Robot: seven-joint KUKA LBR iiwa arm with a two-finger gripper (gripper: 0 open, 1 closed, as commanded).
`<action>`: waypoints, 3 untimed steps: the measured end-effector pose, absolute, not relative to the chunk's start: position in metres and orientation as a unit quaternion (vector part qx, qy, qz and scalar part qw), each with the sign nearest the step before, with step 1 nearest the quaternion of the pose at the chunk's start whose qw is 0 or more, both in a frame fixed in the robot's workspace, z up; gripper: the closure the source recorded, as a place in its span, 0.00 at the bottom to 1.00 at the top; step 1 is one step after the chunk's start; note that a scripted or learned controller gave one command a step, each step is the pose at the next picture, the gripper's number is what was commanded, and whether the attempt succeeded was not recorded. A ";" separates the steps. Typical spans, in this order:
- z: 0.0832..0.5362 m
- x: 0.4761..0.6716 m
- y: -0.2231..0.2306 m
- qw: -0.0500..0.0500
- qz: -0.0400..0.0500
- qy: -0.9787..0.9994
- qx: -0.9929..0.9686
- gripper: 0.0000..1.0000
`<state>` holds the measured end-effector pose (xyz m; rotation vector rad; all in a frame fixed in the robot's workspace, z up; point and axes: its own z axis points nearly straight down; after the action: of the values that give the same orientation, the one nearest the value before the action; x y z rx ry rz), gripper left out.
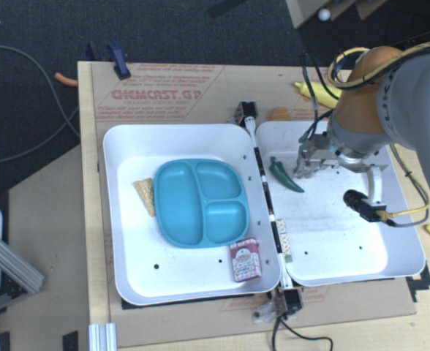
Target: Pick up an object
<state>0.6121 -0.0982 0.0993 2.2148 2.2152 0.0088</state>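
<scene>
A dark green pepper-shaped thing (284, 176) lies near the left wall of the right bin (332, 265). My gripper (307, 164) hangs low over that bin, just right of the green thing's upper end and very close to it. Nothing shows between its fingers. In the left bin (127, 218) rests a blue divided plate (200, 201), with a tan cracker-like piece (145, 192) at its left edge and a small dark red packet (245, 259) near the bin's front right corner.
A yellow banana-like thing (311, 92) lies on the bench behind the right bin. A blue clip (117, 60) sits at the bench's back left corner. The arm's grey body covers the right bin's back right part.
</scene>
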 end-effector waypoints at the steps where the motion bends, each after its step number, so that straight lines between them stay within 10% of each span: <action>1: 0.099 0.612 -0.098 0.004 0.003 0.707 0.707 0.00; 2: 0.105 0.667 -0.102 0.001 0.000 0.708 0.707 0.00; 3: 0.086 0.635 -0.095 0.002 0.000 0.706 0.708 0.00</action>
<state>0.6348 -0.0948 0.0859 2.2208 2.2169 0.0004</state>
